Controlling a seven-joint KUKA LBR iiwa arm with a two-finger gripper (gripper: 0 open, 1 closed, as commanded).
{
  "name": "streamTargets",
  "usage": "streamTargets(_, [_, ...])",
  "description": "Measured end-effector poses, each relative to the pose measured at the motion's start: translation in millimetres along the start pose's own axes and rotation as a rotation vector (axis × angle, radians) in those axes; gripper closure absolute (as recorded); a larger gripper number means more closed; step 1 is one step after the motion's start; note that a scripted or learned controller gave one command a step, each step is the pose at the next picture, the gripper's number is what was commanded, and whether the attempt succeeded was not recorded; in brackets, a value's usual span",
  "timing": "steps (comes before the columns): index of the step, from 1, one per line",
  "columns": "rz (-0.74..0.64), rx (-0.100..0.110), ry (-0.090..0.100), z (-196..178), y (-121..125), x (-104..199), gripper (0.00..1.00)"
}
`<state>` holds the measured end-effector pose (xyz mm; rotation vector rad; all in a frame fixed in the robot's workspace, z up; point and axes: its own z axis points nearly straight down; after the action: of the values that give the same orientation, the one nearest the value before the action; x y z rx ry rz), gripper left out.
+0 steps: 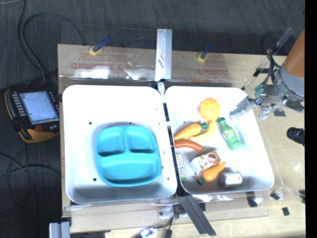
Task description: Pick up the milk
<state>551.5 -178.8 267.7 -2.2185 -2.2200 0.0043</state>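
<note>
The milk (205, 160) is a small white carton with a pink and brown label, lying in the near part of the right bin (257, 148). An orange carrot (214, 171) leans against its near side. My gripper (249, 110) hangs over the right bin's far right corner, well up and to the right of the milk. It is open, with nothing between its fingers.
Around the milk lie a green bottle (230, 134), an orange fruit (209, 107), a second carrot (188, 130), a red sausage (188, 144) and a grey can (230, 178). The left bin (79, 133) holds a blue divided plate (128, 154). A teach pendant (33, 108) sits off the bench at left.
</note>
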Motion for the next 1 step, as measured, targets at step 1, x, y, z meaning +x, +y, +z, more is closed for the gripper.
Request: streamTargets(1, [0.061,-0.016,-0.001,178.4,-62.4,45.8,0.00])
